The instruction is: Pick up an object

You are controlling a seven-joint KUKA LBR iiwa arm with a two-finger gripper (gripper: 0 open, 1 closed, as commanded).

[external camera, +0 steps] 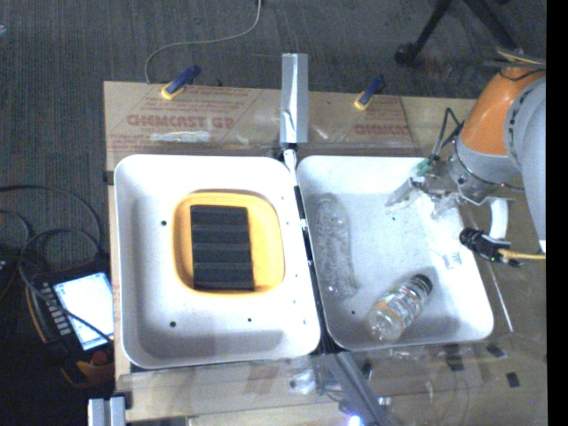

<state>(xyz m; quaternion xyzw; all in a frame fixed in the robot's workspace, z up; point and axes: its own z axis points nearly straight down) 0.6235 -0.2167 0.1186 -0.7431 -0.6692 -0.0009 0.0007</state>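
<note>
**Over the back corner of the right bin [479,319]: claw [424,193] has nothing visible in it, pick still to do**

Left to right, all relative to the claw:

- Far left of it, across the divider: left bin [142,327]. It holds a yellow tray [272,238] with a black ribbed block [222,247] lying in it. Both sit flat and are well apart from the claw.
- Left of the claw and a bit nearer the camera, in the same bin: a clear crinkled plastic item [330,238] lies along the bin's left wall. It's transparent and hard to outline, so I can't say what it is.
- Below the claw, slightly left, toward the front wall: a clear bottle [399,307] on its side, lying on a diagonal with the dark cap end toward the claw. It is near the claw but not touching it.
- The claw itself hangs from the wrist under the orange band [501,114], over the back right part of the right bin. I can't tell whether it is released or clenched, because glare and cabling clutter that spot. No object is visible in its grip.

Status, my read:
- Done: the arm is in over the right bin. Nothing is lifted, and every object lies on a bin floor.
- Left: pick a target, line up, descend, close, lift. That is basically the whole grasp.
- The bottle looks like the closest candidate. It's round and slick, so it will likely roll or squirt out unless it is grabbed across the body.
- The crinkled item is a riskier bet, being thin and tight against the wall.
</note>
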